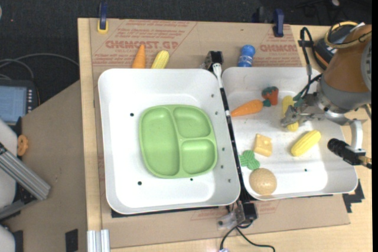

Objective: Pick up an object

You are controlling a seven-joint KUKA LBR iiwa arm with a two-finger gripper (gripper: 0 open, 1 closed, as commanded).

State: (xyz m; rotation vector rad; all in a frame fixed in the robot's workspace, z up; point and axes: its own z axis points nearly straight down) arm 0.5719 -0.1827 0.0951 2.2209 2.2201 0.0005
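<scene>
The right bin (336, 183) holds several toy foods. An orange carrot (247, 107) lies near its left wall, with a small red and green piece (270, 95) just behind it. A yellow cheese wedge (263, 144), a green leafy piece (249, 159) and a tan round roll (263, 180) sit toward the front. A corn cob (305, 143) lies right of centre. My gripper (291, 121) is down in this bin, just in front of a small yellow piece (287, 104) and left of the corn cob's far end. I see nothing held.
The left bin (118, 91) carries a green divided plate (177, 140). Behind the bins on the bench lie another carrot (139, 57), a yellow piece (160, 59), a black object (214, 59) and a blue bottle (247, 56). The arm (348, 77) hangs over the right bin's right side.
</scene>
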